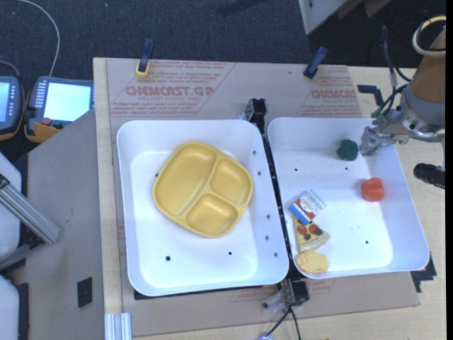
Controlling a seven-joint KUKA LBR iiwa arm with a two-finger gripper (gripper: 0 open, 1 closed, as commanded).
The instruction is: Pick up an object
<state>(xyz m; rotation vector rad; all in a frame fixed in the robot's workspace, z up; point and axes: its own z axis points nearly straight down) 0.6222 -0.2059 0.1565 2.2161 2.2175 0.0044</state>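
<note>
Apparently the tool (369, 142) is lowered just beside the small dark-green rounded object (347, 149) for a pick; its state cannot be told.

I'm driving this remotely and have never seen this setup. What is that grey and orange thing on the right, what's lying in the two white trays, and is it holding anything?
You are looking down at a slant from one fixed camera above a bench. The grey and orange thing is a robot arm reaching in from the right; its pincer hangs over the right bin, beside a small green object. Nothing shows between its fingers. That bin also holds a red-orange object and, near its front left corner, a small printed packet, a toy pizza slice and a round yellow piece. The left bin holds a yellow divided plate.
</note>
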